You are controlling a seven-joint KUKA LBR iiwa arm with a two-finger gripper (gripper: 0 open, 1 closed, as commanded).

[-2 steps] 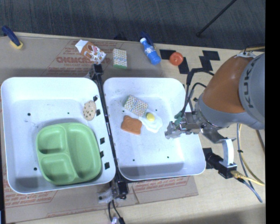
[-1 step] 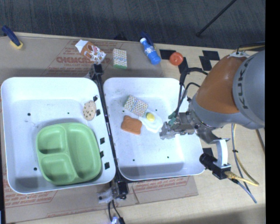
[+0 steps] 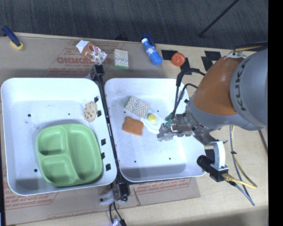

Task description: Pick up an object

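Observation:
The right bin [image 3: 146, 168] holds an orange block [image 3: 132, 126], a patterned white packet [image 3: 137, 106] and a fried-egg toy [image 3: 151, 120], all close together near its middle. My gripper [image 3: 166, 131] hangs low over the right bin, just right of the egg toy's white edge, under the grey arm with its orange band [image 3: 219, 91]. In the left bin [image 3: 14, 126] lie a green divided tray [image 3: 68, 153] and a round cookie [image 3: 90, 111] near the right wall.
Behind the bins on the cardboard lie a snack wrapper [image 3: 91, 52], a small patterned box [image 3: 120, 59], a blue bottle [image 3: 152, 52] and an orange ball [image 3: 178, 59]. A blue-yellow clamp [image 3: 12, 37] sits at the far left. Cables trail at the right.

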